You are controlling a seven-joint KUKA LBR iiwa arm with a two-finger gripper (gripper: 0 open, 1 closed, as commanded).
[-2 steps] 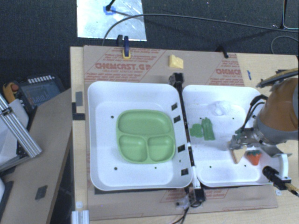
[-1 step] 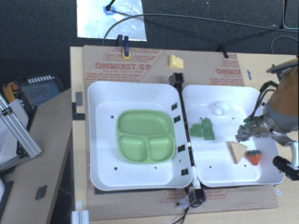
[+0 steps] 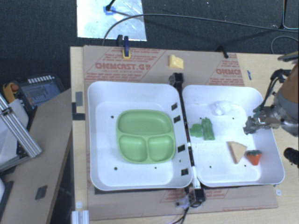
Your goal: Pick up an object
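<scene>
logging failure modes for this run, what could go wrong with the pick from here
The gripper sits near the right bin's rim, so it may clip the wall descending. The cheese wedge and strawberry lie close together, so one grab could nudge both. The white object barely contrasts with the bin.

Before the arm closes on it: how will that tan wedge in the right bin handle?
The tan wedge-shaped block looks solid, so probably stiff and light, like toy food. Its flat faces suggest it will slide rather than roll if nudged. The tapered sides could squirt out of a pinch, and a push may bump the small red-orange strawberry-like toy beside it.
</scene>
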